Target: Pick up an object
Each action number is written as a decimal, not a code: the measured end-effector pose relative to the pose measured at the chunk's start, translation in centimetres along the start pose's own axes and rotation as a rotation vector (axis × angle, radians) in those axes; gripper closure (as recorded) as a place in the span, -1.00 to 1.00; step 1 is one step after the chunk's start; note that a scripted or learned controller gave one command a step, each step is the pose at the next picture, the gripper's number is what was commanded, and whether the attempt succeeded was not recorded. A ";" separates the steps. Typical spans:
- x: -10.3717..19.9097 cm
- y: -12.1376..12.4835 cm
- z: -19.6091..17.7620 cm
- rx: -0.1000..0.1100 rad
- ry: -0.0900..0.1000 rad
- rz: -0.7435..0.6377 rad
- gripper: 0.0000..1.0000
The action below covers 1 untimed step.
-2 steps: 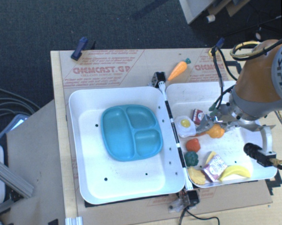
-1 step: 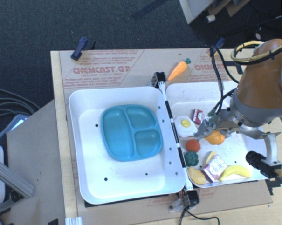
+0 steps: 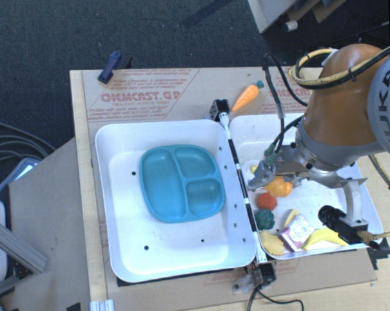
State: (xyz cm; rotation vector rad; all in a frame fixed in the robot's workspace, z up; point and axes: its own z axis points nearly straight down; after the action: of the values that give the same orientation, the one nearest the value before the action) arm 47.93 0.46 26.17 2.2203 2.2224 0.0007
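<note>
in the right bin, gripper low, touching the orange piece just right-below; cannot tell grip state.

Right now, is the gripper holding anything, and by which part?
It cannot be told. The gripper sits low over the orange fruit in the right bin, but no grasp shows.

We find two bins side by side on the counter. The left bin holds a divided plate. The right bin holds toy food along its near left part. A carrot lies on the counter beyond the bins.
</note>
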 end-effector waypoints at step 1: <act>-2.9 0.0 -1.7 0.000 -0.001 0.002 1.00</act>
State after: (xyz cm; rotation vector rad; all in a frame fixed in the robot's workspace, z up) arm 47.92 -2.49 27.83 2.2215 2.2202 -0.0002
